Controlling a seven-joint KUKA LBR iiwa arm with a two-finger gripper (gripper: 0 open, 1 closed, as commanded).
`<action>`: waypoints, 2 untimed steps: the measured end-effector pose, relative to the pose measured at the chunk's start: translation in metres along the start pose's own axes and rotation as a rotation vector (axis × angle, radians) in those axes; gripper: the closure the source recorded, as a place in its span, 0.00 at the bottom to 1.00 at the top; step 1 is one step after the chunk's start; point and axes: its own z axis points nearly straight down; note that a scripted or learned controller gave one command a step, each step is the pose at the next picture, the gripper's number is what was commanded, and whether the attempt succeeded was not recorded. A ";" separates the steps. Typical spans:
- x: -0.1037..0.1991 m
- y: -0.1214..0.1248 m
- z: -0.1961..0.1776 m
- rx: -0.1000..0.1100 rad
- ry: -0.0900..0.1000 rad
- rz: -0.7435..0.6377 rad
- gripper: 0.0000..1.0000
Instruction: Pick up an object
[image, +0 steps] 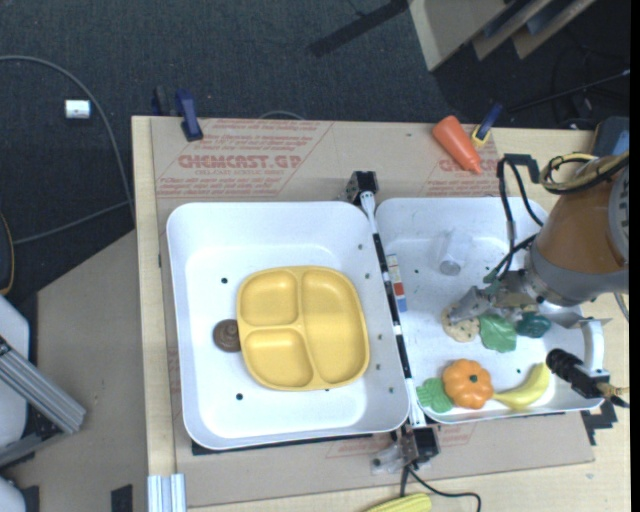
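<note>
Reaching in over the right bin's (420, 215) right edge, the gripper (478, 302) hung low near a tan cookie-like piece (461, 322) and a green toy (498, 334); whether it held anything, cannot tell. A toy pumpkin (468, 384) and banana (528, 390) crowded the bin's near edge, leaving its far half mostly open. The left bin (190, 300) carried a yellow divided plate (300, 328) with a brown disc (226, 335) touching its left rim. Red "CHEMCAST GP" print (240, 160) ran along the bench's far edge, near an orange carrot toy (458, 144).
</note>
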 end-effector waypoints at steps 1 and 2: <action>0.000 0.001 -0.010 -0.002 -0.001 0.000 1.00; 0.000 0.001 -0.010 -0.002 0.000 0.000 0.00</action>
